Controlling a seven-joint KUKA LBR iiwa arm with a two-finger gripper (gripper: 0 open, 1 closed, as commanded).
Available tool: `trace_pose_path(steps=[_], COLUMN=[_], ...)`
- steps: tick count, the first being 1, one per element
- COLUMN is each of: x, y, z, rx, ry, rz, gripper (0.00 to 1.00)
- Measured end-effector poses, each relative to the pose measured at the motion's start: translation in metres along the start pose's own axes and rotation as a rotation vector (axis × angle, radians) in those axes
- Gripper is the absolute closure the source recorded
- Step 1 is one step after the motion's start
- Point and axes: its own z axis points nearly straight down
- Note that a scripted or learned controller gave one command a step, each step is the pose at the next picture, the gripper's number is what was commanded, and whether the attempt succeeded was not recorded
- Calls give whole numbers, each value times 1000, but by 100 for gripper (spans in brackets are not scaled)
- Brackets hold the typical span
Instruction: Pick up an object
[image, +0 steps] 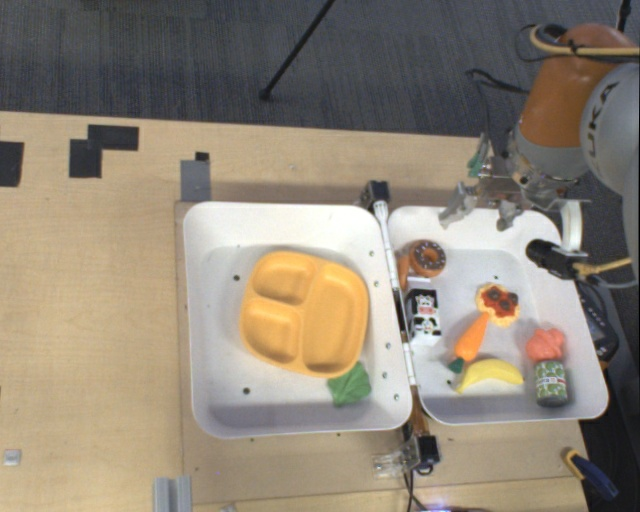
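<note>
Gripper (484, 212) hangs over back rim of right bin (590, 400), fingers spread apart, nothing btwn them. Nearest obj: donut (429, 257), just fwd-left of gripper, not touching. Carrot (472, 337) and banana (490, 375) well apart, toward bin front.

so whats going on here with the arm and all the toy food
The KUKA arm's hand hangs over the back edge of the right bin, with nothing between its fingers. That bin holds a toy doughnut, cookie, carrot, banana, a small jar and a cow-print block. The left bin holds a yellow divided plate and a green piece.
</note>
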Motion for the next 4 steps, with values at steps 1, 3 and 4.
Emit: trace_pose_path(steps=[1,3,4], x=[-4,-16,-16], y=[-76,-118,-118], z=[118,105,106], rx=[-3,-14,-13], ry=[-1,-6,-6], rz=[-364,-676,-676], gripper=[0,100,0])
